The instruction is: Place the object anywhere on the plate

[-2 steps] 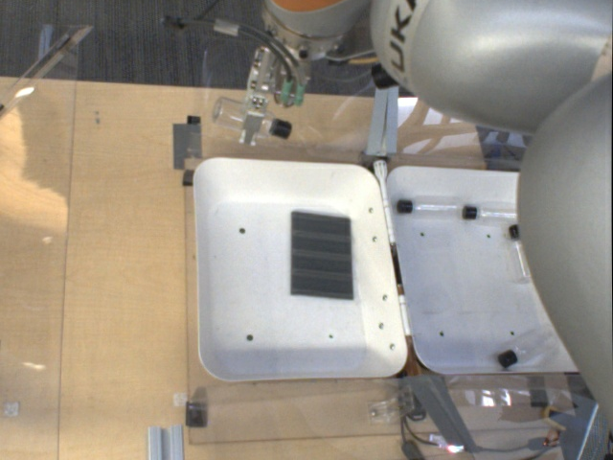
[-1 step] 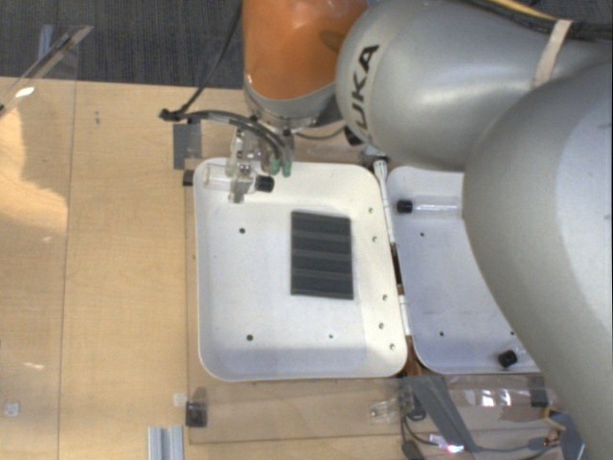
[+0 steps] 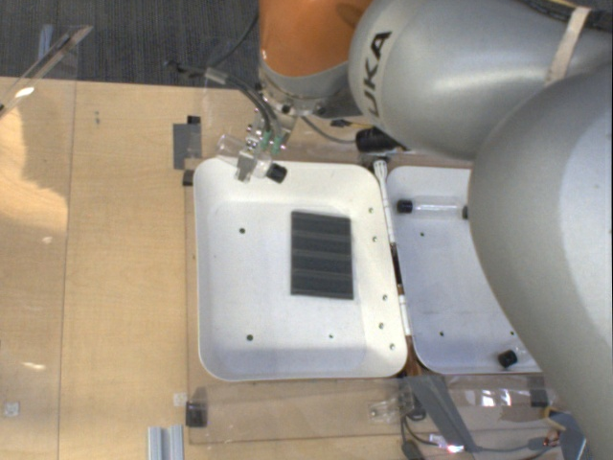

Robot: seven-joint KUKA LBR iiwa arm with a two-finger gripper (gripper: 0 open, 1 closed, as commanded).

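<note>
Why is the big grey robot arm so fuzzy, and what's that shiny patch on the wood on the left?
Camera view: the arm sits close to the lens, so it blurs; the left bin and its dark ridged plate look sharper. Light glares pale off the bench.

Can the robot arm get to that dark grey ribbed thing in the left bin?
Probably yes. The dark ribbed object lies flat and alone mid-bin, nothing on or beside it, and the gripper hovers near the left bin at its far corner.

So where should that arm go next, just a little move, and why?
Probably a short slide toward the dark ribbed plate, lower right in view. The gripper hangs over a far corner of the left bin, off the plate. Whether it holds the small black piece beside it is unclear.
</note>
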